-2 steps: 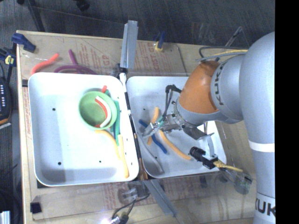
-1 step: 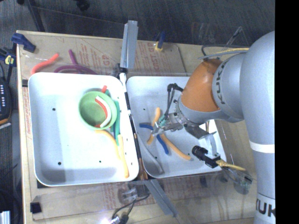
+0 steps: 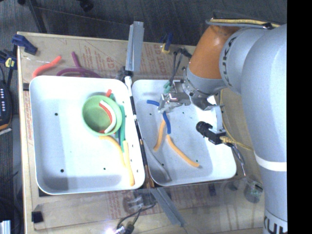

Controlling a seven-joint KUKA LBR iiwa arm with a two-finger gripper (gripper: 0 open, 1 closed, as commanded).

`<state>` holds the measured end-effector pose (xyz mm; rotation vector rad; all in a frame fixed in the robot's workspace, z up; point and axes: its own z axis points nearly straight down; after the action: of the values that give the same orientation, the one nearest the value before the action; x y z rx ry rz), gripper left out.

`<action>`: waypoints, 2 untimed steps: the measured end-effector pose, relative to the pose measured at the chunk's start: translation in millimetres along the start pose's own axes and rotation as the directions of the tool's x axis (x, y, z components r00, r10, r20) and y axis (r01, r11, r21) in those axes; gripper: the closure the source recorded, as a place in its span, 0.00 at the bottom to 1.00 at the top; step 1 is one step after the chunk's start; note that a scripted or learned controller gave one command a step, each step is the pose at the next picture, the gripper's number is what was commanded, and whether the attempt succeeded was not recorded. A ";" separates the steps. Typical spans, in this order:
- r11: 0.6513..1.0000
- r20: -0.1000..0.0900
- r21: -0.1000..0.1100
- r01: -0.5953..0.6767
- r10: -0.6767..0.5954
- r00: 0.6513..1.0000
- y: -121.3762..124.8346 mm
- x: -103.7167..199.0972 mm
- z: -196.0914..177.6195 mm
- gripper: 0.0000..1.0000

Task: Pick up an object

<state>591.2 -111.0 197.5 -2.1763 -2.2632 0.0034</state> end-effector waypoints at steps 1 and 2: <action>1.000 0.000 0.000 0.000 0.000 1.000 0.0 0.0 0.0 0.00; 1.000 0.000 0.000 0.023 -0.023 1.000 5.7 -40.0 105.9 0.00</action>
<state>598.2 -150.8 91.6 -2.1500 -2.2884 0.0035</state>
